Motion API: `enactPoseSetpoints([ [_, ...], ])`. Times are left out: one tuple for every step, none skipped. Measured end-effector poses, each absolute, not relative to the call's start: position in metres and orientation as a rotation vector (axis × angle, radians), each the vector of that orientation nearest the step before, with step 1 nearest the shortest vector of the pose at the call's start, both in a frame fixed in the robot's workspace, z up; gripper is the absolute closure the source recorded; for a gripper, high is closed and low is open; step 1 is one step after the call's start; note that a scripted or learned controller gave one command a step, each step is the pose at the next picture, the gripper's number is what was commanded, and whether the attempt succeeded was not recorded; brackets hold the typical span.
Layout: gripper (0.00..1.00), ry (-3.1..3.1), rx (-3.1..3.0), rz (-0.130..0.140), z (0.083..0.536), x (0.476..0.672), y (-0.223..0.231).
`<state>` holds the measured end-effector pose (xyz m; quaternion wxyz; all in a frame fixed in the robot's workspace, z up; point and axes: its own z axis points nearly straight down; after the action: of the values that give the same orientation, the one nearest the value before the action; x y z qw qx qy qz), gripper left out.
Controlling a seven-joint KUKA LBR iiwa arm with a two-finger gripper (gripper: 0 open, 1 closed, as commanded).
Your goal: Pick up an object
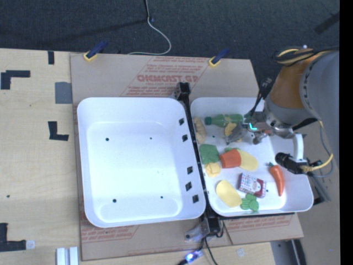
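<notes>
The gripper (242,130) is lowered into the right bin (298,203), over the toys at its far side, near a green toy (223,119). Nothing is seen held.

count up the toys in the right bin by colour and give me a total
Green: 3, a long piece, a block, a small leafy bit
Yellow: 3
Orange-red: 2, a block, a carrot
Red-and-white packet: 1
Total: 9
</notes>
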<state>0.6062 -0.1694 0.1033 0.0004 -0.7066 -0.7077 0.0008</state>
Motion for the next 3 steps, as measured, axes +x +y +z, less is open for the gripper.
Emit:
enactPoseSetpoints([
  [1.00,-2.223,-2.218,0.002,0.113,0.606,-0.169],
  [0.00,-2.222,-2.218,0.003,0.113,0.606,-0.169],
  [0.00,-2.213,-2.186,0.034,0.079,0.663,-0.189],
])
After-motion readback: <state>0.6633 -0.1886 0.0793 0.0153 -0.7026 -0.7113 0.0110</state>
